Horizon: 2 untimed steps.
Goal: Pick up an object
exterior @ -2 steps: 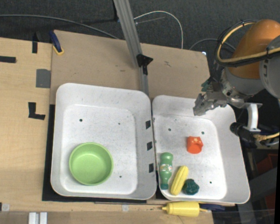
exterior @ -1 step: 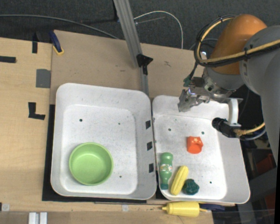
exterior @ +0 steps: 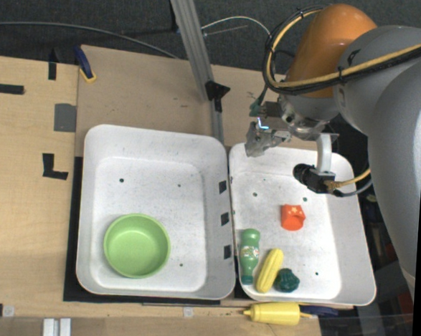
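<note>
The nearest things to pick lie in the right bin [exterior: 346,277]. A green bottle [exterior: 248,251] lies with its long axis running up and down the view, near the bin's left wall. Touching it on the right, a yellow banana [exterior: 269,270] lies tilted, its upper end leaning right and its lower end at the bin's front edge. A dark green lump [exterior: 287,280] sits just beside the banana's lower half. An orange block [exterior: 292,217] stands apart, nearer the middle of the bin.

My claw [exterior: 259,142] hangs over the far left corner of that bin, well apart from all of them; I cannot tell whether it is clenched or released, and nothing shows in it. My arm comes in from the right, orange band up top, cables looping round it.

The left bin [exterior: 97,148] holds a green bowl [exterior: 137,245] in its near left part. Both bins rest on a tan bench [exterior: 21,208], with a yellow bottle [exterior: 276,313] lying crosswise before the right bin.
</note>
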{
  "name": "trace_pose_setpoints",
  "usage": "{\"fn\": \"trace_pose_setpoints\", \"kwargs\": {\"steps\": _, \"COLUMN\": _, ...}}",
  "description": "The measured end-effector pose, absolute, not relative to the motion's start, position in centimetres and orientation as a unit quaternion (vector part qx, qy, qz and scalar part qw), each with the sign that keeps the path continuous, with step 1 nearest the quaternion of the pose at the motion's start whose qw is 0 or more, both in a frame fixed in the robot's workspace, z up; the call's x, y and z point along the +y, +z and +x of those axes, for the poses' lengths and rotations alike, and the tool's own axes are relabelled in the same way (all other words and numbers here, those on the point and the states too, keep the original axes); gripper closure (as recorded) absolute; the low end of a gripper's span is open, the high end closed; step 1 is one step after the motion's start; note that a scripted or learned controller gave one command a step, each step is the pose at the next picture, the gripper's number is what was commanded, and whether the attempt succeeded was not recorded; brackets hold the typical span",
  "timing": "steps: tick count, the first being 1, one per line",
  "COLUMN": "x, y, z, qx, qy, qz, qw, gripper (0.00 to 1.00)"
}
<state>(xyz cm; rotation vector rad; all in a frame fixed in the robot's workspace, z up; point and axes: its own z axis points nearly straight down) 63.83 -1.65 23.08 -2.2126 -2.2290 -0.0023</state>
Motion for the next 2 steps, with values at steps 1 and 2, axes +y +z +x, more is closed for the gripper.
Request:
{"fn": "trace_pose_setpoints", "kwargs": {"steps": 1, "x": 3.3, "y": 22.0, "z": 64.8, "qx": -0.709, "qy": 0.0004, "qz": -0.705, "qw": 0.001, "gripper": 1.00}}
{"fn": "trace_pose_setpoints", "kwargs": {"steps": 2, "x": 8.3, "y": 22.1, "z": 66.5, "qx": -0.709, "qy": -0.0005, "qz": -0.705, "qw": 0.001, "gripper": 1.00}}
